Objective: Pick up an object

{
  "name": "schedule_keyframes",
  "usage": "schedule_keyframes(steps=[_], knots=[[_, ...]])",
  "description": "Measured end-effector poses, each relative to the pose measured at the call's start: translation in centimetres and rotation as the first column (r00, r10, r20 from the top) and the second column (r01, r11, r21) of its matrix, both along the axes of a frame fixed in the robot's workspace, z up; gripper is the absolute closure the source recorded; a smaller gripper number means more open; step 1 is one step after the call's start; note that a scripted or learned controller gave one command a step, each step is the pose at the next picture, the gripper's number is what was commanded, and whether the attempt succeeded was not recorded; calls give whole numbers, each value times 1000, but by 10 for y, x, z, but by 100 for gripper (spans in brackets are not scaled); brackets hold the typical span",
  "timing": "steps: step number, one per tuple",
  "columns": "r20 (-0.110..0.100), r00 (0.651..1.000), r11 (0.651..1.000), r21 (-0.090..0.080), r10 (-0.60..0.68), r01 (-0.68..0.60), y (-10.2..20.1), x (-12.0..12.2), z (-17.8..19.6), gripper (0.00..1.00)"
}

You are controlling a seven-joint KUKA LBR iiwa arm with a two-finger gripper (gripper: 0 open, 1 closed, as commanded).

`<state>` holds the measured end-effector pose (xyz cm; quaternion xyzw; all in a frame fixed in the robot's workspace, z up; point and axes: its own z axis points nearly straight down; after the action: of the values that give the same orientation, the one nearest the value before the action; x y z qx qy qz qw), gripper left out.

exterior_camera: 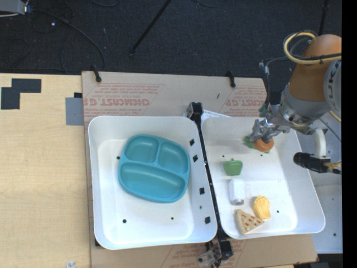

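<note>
**Gripper down on the carrot in the right bin**

While the arm (pixel 312 77) reaches in from the right, its gripper (pixel 261 134) sits low over the far part of the right bin (pixel 304 205), fingers closed around a little orange carrot (pixel 264 144) with a green top. Nearer the camera in the same bin there's a green pepper (pixel 233 166), then a white cylinder (pixel 236 190), and just beside each other a yellow corn piece (pixel 261 207) and a pizza slice (pixel 247 221). A teal divided plate (pixel 154 167) lies in the left bin (pixel 106 205).
</note>
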<state>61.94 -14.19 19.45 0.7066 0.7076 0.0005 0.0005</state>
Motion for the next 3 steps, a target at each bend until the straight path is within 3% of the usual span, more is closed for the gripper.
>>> schedule_keyframes(steps=[1, 3], knots=[[-1, 1000, 1000, 0, 0, 0, -1, 0, 40, 100], [-6, 1000, 1000, 2, 3, -3, 95, -21, 29, 100]])
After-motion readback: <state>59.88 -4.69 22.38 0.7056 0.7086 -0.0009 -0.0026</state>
